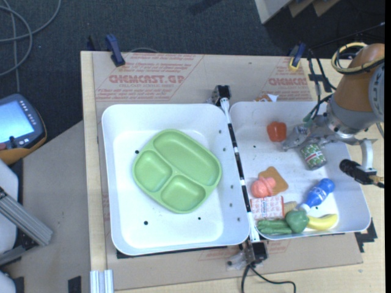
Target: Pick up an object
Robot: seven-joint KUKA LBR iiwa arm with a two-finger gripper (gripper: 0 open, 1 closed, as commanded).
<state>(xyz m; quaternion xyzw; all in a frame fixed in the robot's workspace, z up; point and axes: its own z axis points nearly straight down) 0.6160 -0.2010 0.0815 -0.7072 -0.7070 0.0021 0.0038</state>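
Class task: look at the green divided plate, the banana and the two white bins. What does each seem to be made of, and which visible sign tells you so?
Green divided plate: probably moulded plastic, matte; uniform colour, soft rounded compartment edges.
Banana: likely a plastic toy; smooth, even yellow with a slight sheen.
Left bin and right bin: seemingly thin formed plastic, slightly glossy; rounded corners and raised rims.

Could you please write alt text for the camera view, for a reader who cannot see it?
A grey robot arm with an orange band reaches from the right, its gripper over a small green-labelled can in the right white bin, among toy foods and a blue bottle. The left white bin holds a green three-compartment plastic tray.
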